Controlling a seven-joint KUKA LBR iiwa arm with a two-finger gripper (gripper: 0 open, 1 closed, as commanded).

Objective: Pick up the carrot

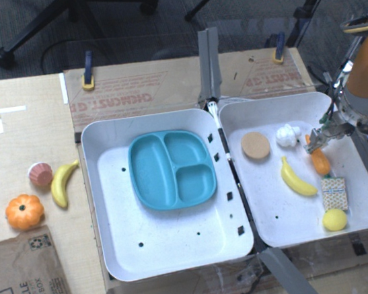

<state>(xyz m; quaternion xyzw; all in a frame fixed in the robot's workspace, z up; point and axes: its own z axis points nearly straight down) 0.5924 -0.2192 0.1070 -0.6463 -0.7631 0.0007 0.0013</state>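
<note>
Camera view: arm (364, 77) comes in from the right, over the right bin (277, 228). Gripper (320, 137) sits at the bin's right side, directly above the top end of the carrot (321, 162). Carrot lies in the right bin, near the right wall, roughly upright in frame, orange, short. Gripper tip looks touching or just over its upper end; can't resolve which. Whether the gripper is spread or clenched, I can't tell. Too small and cluttered at the tip. Nothing confirms a grasp.

Neighbours in the same bin: banana (297, 178) just left of the carrot, apart from it; patterned packet (334, 192) just below the carrot, close or touching; lemon (335, 219) below that; white crumpled thing (287, 136) and a tan round disc (256, 146) up left. Left bin (117, 254) holds a teal divided plate (173, 168). On the bench (19, 132) left of the bins: second banana (62, 184), small pumpkin (25, 212), pinkish cupcake-like item (40, 174).

Judgement: step in hand is approach/descent onto the carrot, lift not yet done. Next move calls for straddling the carrot across its narrow width, closing, then a straight lift. Risks: contact only at the carrot's end so it pivots out, or snagging the packet below.
</note>
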